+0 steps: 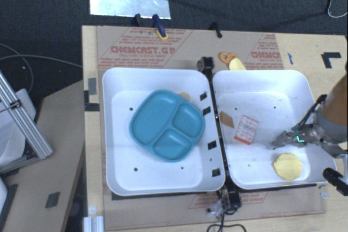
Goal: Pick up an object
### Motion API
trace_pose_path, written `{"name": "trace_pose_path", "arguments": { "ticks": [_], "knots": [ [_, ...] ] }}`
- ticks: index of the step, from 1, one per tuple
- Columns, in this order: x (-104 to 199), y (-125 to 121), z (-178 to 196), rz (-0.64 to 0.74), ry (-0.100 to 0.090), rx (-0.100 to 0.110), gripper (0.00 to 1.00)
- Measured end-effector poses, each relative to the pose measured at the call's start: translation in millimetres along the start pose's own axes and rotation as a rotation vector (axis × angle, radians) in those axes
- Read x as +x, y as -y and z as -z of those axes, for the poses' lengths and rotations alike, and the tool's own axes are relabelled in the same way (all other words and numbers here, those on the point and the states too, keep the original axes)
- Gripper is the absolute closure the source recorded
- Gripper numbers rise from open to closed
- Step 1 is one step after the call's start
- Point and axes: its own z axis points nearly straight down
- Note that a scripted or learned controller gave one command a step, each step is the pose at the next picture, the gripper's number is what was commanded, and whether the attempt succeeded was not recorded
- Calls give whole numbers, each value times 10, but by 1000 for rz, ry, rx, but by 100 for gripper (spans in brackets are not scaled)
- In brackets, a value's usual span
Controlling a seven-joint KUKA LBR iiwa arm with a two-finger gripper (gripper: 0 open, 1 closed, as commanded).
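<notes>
**Two bins, arm over the right one**

Landmark: right bin. Left of it, the left bin holds a blue divided plate. Inside, a small card lies mid-floor; a yellow round object sits near the front right corner. Gripper just above that object, fingers spread, nothing between them.

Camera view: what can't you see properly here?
- Arm: cut off by the right edge.
- Gripper: too small and blurred to tell open from shut.
- Tan thing: mostly hidden behind the blue plate.
- Small card: print too small to read.
- Yellow lump: too blurry to name.
</notes>
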Motion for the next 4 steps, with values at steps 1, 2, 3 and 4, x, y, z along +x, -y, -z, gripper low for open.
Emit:
{"name": "trace_pose_path", "arguments": {
  "ticks": [1,2,3,4],
  "knots": [
    [1385,-203,889,16,-17,12,0],
    [2604,-147,860,13,-12,22,0],
    [2532,-163,965,4,-12,19,100],
    [2806,49,861,4,-12,24,100]
  ]
}}
